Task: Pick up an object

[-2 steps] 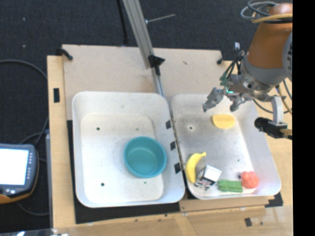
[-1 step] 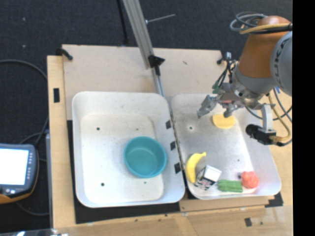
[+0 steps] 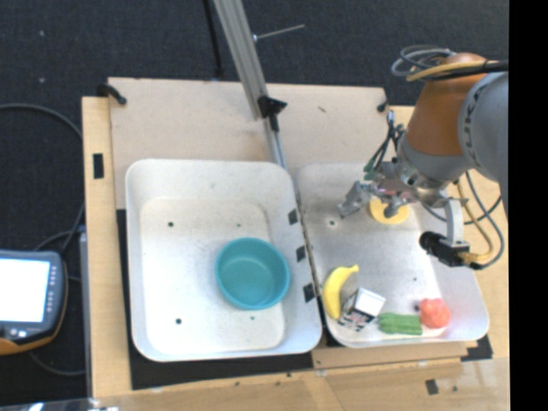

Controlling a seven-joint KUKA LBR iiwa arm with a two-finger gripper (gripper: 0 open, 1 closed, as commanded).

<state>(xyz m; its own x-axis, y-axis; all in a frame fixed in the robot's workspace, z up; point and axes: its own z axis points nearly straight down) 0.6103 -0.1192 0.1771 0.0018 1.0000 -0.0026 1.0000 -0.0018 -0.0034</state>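
My gripper (image 3: pixel 387 197) hangs low over the back of the right bin (image 3: pixel 330 187), below the orange wrist band. A round yellow object (image 3: pixel 396 214) lies directly under it, partly hidden by the gripper body. A banana (image 3: pixel 337 288), a small white and black box (image 3: pixel 363 306), a green object (image 3: pixel 400 324) and a red object (image 3: pixel 435 312) lie along the front of the same bin. In the left bin (image 3: pixel 171 195) sits a teal bowl (image 3: pixel 251 272), upright and near the front right.
A slanted metal pole (image 3: pixel 248 58) rises from the bench behind the bins. Cables (image 3: pixel 475 229) loop beside the wrist over the right bin's right side. A tablet (image 3: pixel 30 298) lies off the bench at the far left.
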